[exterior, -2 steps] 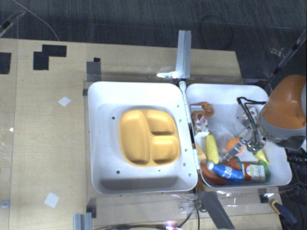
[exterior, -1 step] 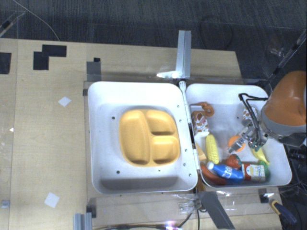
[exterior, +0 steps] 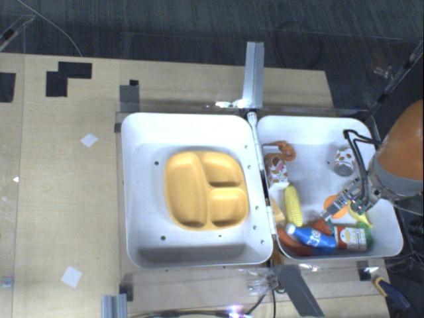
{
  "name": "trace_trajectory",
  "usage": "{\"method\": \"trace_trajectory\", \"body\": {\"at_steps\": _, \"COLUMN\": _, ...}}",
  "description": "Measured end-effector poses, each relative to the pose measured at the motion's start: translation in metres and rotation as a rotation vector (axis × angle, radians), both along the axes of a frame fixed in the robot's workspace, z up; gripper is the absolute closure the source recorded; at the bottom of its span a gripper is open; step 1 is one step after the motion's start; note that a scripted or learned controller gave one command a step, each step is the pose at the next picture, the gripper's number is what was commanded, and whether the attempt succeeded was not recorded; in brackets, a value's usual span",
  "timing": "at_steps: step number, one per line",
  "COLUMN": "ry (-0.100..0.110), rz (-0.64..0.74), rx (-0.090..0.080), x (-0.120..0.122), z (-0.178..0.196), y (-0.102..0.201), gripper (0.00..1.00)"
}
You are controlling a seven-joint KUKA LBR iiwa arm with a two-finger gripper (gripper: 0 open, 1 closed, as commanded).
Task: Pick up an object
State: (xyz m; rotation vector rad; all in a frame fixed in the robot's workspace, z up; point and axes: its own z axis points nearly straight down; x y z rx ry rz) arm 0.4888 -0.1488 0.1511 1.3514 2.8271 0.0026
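- Blue bottle [exterior: 314, 238]: lies at right bin [exterior: 311, 128] near wall, beside corn cob [exterior: 292, 205].
- Hand [exterior: 339, 203]: low over that clutter; finger state cannot tell.
- Step: approach; next, close on one item.

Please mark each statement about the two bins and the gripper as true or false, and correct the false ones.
1. The yellow divided tray lies in the left bin. True.
2. The corn cob lies in the left bin. False: it lies in the right bin, near its left wall.
3. The blue bottle lies on its side near the front edge of the right bin. True.
4. The gripper hovers over the left bin. False: it is over the right bin, near its right side.
5. The small can stands inside the yellow divided tray. False: it is in the right bin, toward the back.
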Motion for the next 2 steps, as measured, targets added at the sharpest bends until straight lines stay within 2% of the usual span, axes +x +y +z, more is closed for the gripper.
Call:
{"method": "trace_trajectory", "body": {"at_steps": 1, "ry": -0.002, "rz": -0.347, "rx": 0.004, "x": 0.011, "z": 0.069, "y": 0.022, "gripper": 1.00}}
{"method": "trace_trajectory", "body": {"at_steps": 2, "ry": 0.005, "rz": -0.931, "rx": 0.008, "x": 0.010, "z": 0.039, "y": 0.083, "gripper": 1.00}}
